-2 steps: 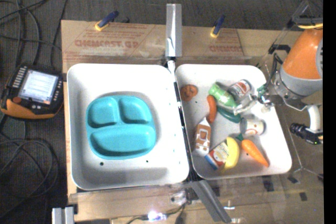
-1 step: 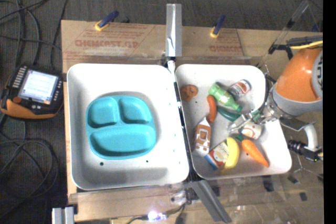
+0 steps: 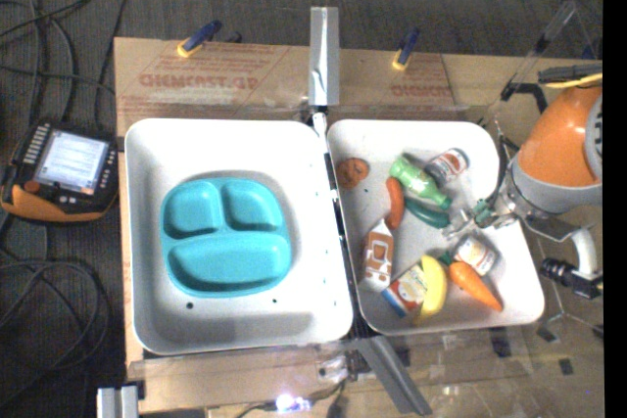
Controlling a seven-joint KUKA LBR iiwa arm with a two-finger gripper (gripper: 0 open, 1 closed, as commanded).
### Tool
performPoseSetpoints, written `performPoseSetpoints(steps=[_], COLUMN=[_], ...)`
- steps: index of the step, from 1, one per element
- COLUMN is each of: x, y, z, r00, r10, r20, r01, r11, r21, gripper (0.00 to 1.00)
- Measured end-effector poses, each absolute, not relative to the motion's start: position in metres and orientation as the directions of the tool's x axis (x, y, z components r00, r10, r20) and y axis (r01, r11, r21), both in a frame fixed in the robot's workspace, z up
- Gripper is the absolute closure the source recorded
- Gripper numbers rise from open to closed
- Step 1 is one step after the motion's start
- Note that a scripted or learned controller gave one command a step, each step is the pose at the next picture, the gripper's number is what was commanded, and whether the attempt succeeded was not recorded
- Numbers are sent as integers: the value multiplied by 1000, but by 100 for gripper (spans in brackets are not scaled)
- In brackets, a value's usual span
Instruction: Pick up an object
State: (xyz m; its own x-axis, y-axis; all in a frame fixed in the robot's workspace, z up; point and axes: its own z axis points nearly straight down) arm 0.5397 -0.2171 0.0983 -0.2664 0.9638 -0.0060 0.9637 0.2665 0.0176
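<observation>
I saw the gripper point(image 3: 477, 213) low in the right bin point(image 3: 509, 308) beside the carrot point(image 3: 475, 286), nothing lifted yet, its grip impossible to judge.

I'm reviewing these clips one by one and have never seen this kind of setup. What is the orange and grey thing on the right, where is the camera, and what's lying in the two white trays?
The camera is fixed above the bench and looks down at a slant. The orange and grey shape is a robot arm reaching in from the right. Its gripper sits low over the right bin, among the items there; I cannot tell whether it has hold of anything. The left bin holds a blue divided plate. The right bin holds toy groceries: a carrot, a yellow piece, a small carton, a green bottle, a small can and a brown round piece. The device left of the bench is the arm's handheld control pad.
</observation>
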Motion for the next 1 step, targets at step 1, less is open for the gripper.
performPoseSetpoints(steps=[1], x=[540], y=[-216], z=[98], r00=[-267], r10=[964], r20=[-4], r01=[963], r11=[267], r21=[16], gripper=[0])
